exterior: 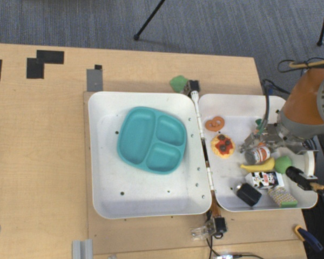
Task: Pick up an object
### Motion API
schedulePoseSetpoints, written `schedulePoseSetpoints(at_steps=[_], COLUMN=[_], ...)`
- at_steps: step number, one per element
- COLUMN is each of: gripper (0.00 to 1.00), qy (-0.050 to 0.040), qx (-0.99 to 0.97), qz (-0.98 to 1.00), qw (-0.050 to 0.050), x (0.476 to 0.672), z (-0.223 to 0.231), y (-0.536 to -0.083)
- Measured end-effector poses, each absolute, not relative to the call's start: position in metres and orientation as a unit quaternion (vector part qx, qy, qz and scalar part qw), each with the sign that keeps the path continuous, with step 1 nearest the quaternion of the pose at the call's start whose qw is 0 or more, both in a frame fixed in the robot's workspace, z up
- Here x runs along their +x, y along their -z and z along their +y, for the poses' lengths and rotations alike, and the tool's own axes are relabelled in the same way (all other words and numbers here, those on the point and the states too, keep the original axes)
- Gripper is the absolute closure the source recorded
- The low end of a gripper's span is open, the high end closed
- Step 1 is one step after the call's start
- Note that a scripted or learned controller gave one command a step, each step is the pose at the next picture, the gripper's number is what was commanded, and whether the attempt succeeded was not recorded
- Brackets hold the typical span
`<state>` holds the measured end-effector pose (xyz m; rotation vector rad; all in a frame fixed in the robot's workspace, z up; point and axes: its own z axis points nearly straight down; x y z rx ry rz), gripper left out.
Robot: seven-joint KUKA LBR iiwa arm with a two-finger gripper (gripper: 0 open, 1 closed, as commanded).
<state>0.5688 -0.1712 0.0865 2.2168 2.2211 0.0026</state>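
On my screen the arm reached in from the right, its orange band sitting above the right bin. The hand was down low in that bin, among the clutter, right over a small jar-like object with a reddish lid. I could not tell from this angle whether the hand was clenched or released, nor whether anything sat between its parts.

The pickable things were all crowded in the right bin. Just below the hand lay a yellow banana, with a green ball touching its right end. To the left I saw an orange ring near the bin's upper left and, below it, a yellow-and-red toy. Toward the near edge there was a black block, a white-and-black printed box and a speckled sponge-like pad.

The left bin held a teal divided plate, lying flat a little above the middle. Both bins rested on the wooden desk, and a green object sat just behind their shared corner.
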Motion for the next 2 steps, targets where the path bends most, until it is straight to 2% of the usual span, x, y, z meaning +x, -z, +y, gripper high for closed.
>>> schedulePoseSetpoints(at_steps=[1, 2], gripper=[1.00, 1.00], qy=[-0.0031, -0.0017], qx=[0.706, 0.705], qz=[0.708, 0.709], qw=[0.005, 0.001], x=[0.572, 0.581], z=[-0.171, -0.106], y=[-0.099, -0.165])
